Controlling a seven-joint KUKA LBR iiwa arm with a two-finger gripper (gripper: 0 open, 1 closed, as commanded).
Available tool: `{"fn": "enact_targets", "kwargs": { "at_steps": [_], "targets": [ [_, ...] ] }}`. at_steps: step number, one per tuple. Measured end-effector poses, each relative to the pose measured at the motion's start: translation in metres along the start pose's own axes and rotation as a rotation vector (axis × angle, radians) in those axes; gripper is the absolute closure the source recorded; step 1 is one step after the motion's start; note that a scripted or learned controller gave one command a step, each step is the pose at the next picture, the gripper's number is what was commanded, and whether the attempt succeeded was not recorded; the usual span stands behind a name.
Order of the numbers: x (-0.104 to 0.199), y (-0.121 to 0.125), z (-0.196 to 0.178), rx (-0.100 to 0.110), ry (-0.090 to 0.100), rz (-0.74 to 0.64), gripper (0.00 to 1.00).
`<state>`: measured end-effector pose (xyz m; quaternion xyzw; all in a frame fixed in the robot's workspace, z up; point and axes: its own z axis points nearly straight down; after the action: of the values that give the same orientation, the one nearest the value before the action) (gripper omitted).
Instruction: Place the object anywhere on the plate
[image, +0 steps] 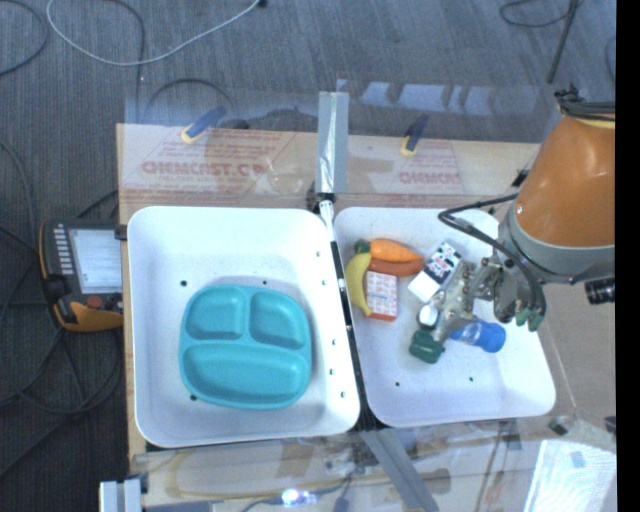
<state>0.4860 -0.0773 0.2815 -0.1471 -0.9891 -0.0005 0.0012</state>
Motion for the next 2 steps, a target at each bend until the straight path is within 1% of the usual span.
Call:
{"fn": "enact_targets", "kwargs": {
  "at_steps": [1, 2],
  "targets": [
    [-0.001, 0.014, 0.005, 0.002, 0.002, 0.274, 1.0],
    [-0.008, 0.005, -0.102, 0.004, -0.002, 0.422, 1.0]
  ]
}}
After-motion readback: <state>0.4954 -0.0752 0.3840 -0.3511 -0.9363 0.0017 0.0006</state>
